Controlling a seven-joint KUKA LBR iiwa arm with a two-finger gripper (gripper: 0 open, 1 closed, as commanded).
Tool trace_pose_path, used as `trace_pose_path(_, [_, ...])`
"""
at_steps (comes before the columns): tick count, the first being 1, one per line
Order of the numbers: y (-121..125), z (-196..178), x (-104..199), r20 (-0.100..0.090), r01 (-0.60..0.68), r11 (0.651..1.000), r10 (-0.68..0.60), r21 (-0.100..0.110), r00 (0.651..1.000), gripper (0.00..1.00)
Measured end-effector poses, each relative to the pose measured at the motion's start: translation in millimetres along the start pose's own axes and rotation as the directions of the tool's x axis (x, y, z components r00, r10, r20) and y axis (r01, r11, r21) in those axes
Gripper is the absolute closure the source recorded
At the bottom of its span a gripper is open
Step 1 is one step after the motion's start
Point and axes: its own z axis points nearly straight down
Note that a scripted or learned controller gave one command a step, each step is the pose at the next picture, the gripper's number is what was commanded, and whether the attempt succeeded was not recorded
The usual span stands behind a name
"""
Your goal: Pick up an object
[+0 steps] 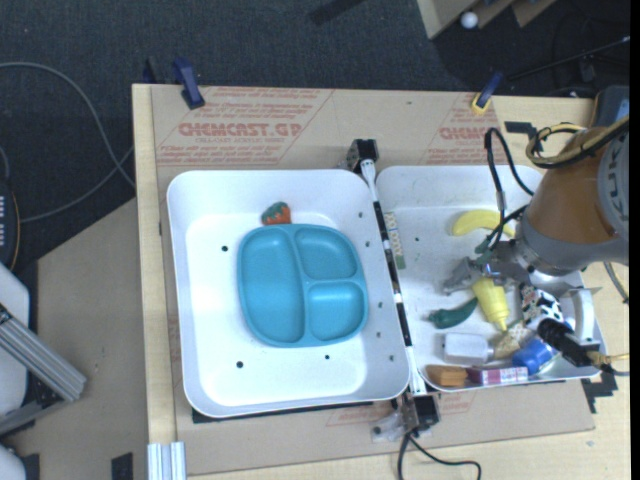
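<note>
While 1 blue tray [300, 283] fills 1 of 2 bins [195, 268], the end effector's [490, 273] state is unclear.

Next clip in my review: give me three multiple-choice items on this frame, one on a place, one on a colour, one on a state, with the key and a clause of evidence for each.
1. Where does the divided plate lie?
A. in the left bin
B. in the right bin
C. on the bare bench

2. What colour is the divided plate?
A. red
B. blue
C. black

3. How does the plate sit?
A. flat, compartments facing up
B. upside down
C. standing on its edge

Key: 1 A, it rests on the left bin's white floor; 2 B, its whole surface is light blue; 3 A, all three compartments show from above.
</note>
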Motion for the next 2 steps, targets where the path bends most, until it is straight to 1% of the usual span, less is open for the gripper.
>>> trace_pose_path(1, [0.8, -10.4, -0.2, 0.001, -0.001, 1.0, 0.001, -0.004, 1.0, 1.0])
trace_pose_path(2, [33.4, -101.5, 72.1, 0.001, 0.003, 1.0, -0.003, -0.005, 1.0, 1.0])
